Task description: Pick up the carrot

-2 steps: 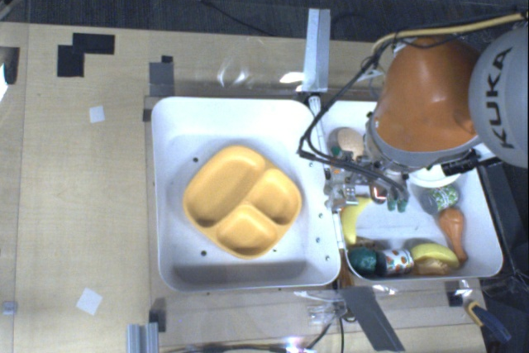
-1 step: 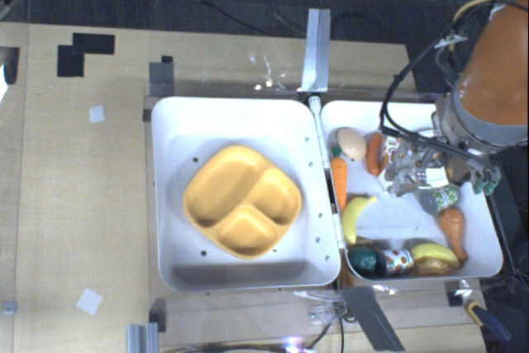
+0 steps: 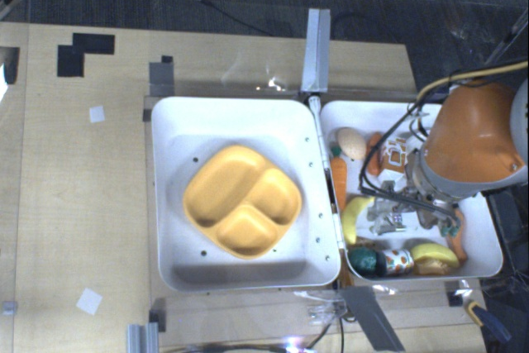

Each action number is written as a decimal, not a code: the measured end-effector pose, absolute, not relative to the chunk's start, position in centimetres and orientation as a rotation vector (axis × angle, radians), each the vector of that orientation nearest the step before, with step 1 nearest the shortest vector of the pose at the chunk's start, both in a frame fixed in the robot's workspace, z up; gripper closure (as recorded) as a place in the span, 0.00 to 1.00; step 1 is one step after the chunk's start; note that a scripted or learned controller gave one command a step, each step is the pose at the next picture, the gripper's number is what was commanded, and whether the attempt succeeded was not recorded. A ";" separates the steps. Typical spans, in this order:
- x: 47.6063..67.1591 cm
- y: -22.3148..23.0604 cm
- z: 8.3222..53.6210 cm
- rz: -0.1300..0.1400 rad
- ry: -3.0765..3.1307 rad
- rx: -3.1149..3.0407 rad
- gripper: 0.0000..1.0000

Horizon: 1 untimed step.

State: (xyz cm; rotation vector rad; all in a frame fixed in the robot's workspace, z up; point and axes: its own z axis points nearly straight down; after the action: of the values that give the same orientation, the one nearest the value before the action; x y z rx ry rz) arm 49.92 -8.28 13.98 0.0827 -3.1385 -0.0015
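Carrot (image 3: 338,182) lies left of the gripper (image 3: 395,215), whose opening I cannot tell, long axis running top to bottom of the view along the right bin's (image 3: 489,254) left wall beside the divider, with a banana (image 3: 355,217) between them, leaving little room on the wall side.

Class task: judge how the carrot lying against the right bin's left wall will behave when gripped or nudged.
The carrot looks stiff, probably a toy, so likely light. Its long, rounded, tapered shape may roll or slip between fingers. Lying against the bin wall, it leaves little room for a finger on that side.
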 end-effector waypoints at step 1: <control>52.4 -16.4 9.4 0.003 -3.137 0.248 1.00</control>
State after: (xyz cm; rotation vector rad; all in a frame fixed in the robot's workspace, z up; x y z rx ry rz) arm 52.43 -16.37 9.43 0.2482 -3.1374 0.0026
